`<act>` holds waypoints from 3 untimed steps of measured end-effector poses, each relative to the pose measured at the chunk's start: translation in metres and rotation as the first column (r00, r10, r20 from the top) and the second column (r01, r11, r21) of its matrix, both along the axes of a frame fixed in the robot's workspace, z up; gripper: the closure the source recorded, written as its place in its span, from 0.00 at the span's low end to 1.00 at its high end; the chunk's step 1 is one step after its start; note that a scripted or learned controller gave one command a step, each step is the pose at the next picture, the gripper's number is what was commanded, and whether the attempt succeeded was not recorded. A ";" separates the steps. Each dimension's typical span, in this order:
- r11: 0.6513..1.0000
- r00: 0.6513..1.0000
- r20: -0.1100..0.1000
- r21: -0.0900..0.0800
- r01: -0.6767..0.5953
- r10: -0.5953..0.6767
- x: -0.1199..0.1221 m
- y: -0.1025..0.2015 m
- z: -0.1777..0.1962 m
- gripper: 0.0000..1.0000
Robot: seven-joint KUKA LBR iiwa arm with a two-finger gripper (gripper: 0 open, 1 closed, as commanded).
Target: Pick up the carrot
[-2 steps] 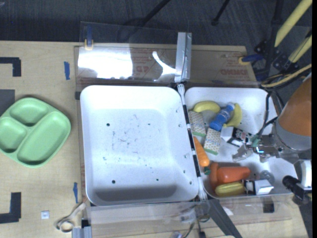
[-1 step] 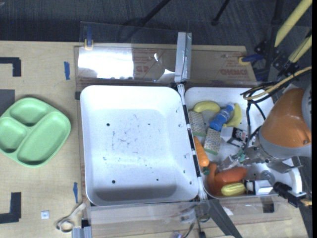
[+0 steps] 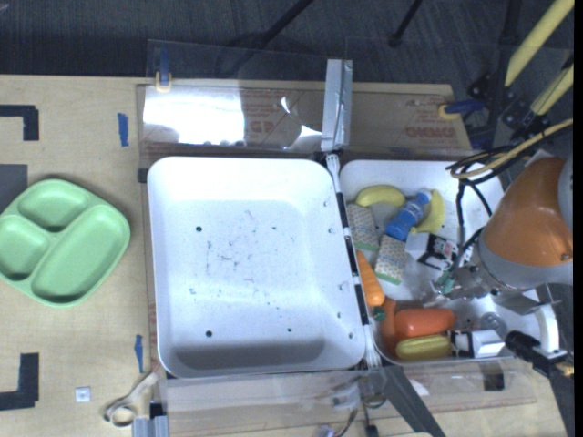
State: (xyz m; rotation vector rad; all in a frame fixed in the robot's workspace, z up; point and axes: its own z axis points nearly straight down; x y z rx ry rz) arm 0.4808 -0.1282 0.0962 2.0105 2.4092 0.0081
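- Carrot [image 3: 369, 281] — lying against left wall of right bin [image 3: 401, 171], free, slanted, just above a red pepper-like piece [image 3: 421, 320].
- Gripper [image 3: 453, 283] down among clutter toward bin's right side, near carrot but apart; finger state cannot be told — hidden by wrist.
- Left bin [image 3: 246, 262] beside it; green divided plate [image 3: 59, 241] far left on bench.

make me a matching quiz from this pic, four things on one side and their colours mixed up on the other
Things:
1. carrot
2. bottle
3. divided plate
4. banana

Colours:
A. green
B. yellow
C. orange
D. blue

Pairs: 1-C, 2-D, 3-A, 4-B
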 end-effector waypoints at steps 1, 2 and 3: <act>0.990 0.990 -0.010 -0.001 0.140 -0.140 0.016 -0.007 0.057 1.00; 0.988 0.988 -0.004 0.000 -0.156 0.156 0.010 -0.014 -0.009 1.00; 1.000 1.000 -0.001 -0.004 -0.019 0.019 0.067 -0.008 -0.009 1.00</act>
